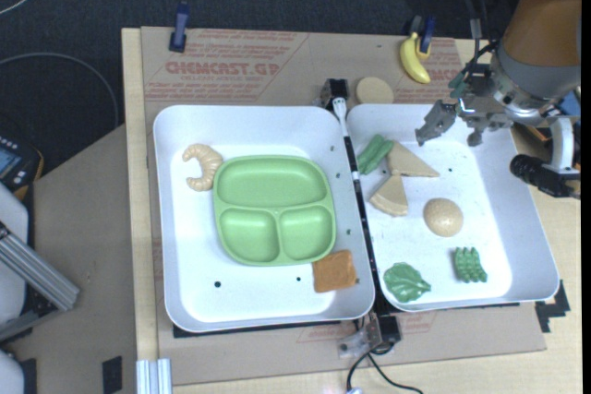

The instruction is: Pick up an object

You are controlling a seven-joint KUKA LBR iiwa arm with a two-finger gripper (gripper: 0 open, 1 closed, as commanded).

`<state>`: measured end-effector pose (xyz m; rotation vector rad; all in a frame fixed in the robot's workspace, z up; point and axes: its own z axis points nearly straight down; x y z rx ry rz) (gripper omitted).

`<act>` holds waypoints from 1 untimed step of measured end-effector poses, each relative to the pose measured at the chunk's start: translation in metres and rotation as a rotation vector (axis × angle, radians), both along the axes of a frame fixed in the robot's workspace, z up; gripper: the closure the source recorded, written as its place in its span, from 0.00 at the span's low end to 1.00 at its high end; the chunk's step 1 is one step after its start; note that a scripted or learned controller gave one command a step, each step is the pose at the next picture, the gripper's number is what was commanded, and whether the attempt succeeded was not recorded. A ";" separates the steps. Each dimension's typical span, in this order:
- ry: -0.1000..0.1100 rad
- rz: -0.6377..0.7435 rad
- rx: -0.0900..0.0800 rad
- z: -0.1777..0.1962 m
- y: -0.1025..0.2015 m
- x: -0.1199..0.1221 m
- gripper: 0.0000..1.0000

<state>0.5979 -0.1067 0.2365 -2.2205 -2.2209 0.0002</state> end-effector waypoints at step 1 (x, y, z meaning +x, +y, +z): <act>-0.015 0.009 0.003 0.126 0.081 -0.078 0.00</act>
